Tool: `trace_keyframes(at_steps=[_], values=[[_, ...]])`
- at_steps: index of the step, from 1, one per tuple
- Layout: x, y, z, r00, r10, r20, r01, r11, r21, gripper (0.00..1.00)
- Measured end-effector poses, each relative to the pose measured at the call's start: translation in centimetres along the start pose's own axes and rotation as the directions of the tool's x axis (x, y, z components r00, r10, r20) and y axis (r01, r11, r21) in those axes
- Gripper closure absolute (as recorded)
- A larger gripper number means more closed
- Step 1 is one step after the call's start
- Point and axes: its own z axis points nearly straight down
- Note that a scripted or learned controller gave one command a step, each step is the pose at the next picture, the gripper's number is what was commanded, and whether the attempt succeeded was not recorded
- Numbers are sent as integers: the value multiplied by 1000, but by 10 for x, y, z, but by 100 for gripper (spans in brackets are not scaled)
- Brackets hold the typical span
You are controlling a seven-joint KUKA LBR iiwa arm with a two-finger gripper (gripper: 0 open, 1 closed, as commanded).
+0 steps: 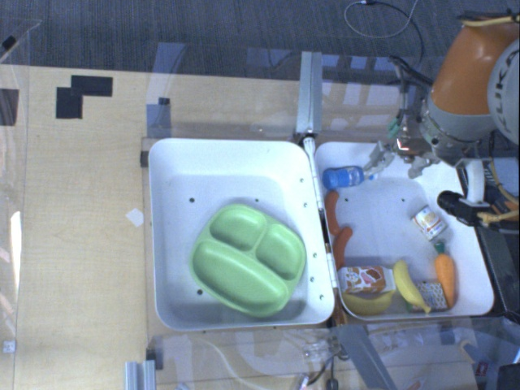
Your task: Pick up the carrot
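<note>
The carrot is small and orange with a green top. It lies in the right bin close to the right wall, near the front. My gripper hangs over the back of that bin, well behind the carrot and a little to its left. Its fingers are spread open with nothing between them.
A green divided plate lies in the left bin. The right bin also holds a blue bottle, two reddish sausages, a small can, a banana and a yellow bowl with a packet.
</note>
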Motion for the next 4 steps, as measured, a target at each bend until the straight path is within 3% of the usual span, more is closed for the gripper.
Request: trace_keyframes(at_steps=[1,2,3,4], values=[[4,-53,59,953,-303,1,303,953,-2,0],[-88,-108,12,906,-424,5,424,906,-4,0],[-108,-124,123,891,-455,3,455,891,-5,0],[-108,-121,113,892,-453,7,453,892,-9,100]])
